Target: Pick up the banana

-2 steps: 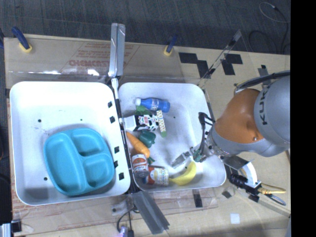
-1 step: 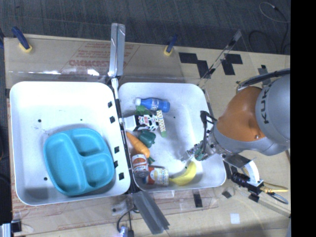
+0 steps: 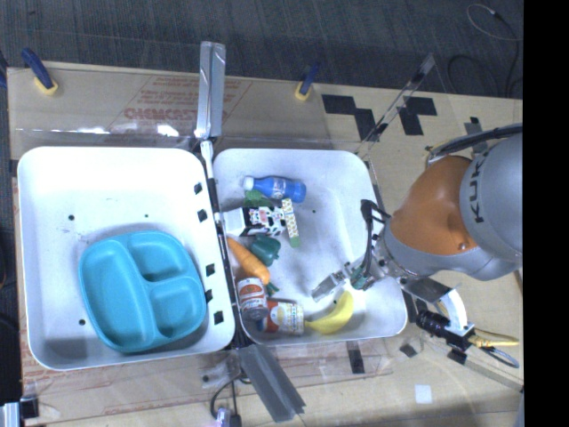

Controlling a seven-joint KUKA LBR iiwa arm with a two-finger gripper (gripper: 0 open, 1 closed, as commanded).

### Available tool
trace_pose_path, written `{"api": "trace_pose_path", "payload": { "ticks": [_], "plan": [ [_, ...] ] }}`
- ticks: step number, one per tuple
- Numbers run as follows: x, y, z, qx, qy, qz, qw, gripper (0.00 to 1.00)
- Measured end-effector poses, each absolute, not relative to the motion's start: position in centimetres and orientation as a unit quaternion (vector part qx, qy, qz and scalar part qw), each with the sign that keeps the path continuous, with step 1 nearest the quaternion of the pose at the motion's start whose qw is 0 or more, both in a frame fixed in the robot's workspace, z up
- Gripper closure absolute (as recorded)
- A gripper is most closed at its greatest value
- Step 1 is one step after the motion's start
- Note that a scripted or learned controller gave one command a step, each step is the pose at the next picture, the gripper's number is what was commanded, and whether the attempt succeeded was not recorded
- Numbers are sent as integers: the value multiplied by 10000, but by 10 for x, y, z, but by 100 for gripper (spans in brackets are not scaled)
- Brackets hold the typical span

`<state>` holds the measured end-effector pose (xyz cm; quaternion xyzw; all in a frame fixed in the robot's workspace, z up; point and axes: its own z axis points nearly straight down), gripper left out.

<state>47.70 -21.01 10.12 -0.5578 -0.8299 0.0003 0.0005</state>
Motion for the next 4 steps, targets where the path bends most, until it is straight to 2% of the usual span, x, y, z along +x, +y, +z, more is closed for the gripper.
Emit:
{"api": "trace_pose_path", "payload": {
  "ticks": [1, 2, 3, 4],
  "plan": [
    [477, -209, 92, -5404, -8414, -1, 16, 0],
    [477, -209, 102, -5383, -8428, 1, 19, 100],
    [477, -209, 102, -5381, -8429, 1, 18, 0],
    [477, -209, 92, -5197, -8543, -2, 14, 0]
  ]
}}
